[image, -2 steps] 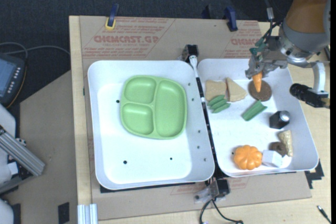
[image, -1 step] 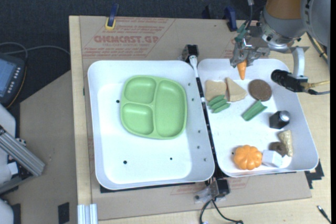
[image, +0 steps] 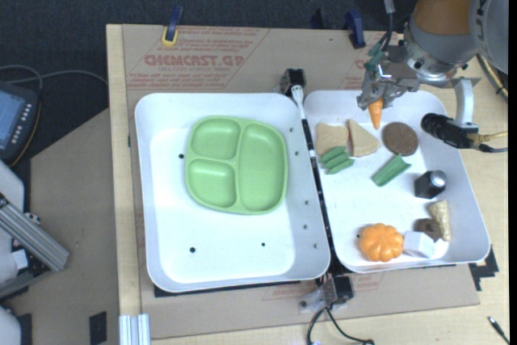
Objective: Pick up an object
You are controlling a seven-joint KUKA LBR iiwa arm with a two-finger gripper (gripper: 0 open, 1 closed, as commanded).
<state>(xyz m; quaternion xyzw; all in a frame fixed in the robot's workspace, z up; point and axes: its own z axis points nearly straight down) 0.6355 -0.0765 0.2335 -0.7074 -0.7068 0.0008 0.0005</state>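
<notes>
My gripper (image: 376,95) hangs over the far edge of the right bin (image: 468,210), with a small orange carrot (image: 376,112) between its fingers, pointing down. Below it in that bin lie two tan bread wedges (image: 346,138), a green bean pod (image: 336,161), a green stick (image: 390,170), a brown round patty (image: 399,138), a black cylinder (image: 430,183), an orange pumpkin (image: 380,241), a white cube (image: 420,244) and a tan piece (image: 439,216).
The left bin (image: 161,198) holds a light green divided plate (image: 237,165). A black clamp (image: 292,80) sits between the bins at the far edge. The arm's grey wrist and orange band (image: 452,4) rise at the upper right.
</notes>
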